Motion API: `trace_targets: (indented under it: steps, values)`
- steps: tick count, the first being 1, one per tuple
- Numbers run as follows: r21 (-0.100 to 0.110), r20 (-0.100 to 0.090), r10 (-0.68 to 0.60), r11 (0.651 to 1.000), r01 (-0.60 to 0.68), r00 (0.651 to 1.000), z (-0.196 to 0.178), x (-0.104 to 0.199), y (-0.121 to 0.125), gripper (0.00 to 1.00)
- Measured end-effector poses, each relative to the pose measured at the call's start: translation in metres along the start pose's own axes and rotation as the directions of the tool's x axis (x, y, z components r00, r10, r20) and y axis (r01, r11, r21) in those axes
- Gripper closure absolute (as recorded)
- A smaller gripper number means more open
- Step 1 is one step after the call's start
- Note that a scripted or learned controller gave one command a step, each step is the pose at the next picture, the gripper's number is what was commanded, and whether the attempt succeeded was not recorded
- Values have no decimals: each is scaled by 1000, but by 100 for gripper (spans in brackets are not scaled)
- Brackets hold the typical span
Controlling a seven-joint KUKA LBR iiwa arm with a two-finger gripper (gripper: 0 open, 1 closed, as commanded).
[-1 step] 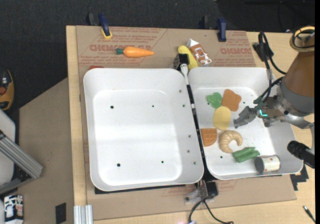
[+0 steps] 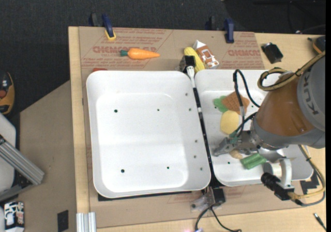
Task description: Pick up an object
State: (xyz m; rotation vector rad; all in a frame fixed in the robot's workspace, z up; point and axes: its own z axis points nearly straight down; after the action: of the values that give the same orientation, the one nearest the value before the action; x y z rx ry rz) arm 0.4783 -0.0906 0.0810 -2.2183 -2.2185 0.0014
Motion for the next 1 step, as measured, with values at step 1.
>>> trace_targets:
  steps: [1]
  values:
    - [-6, 3, 1, 1000, -1, 1000, -14, -2, 1, 100]
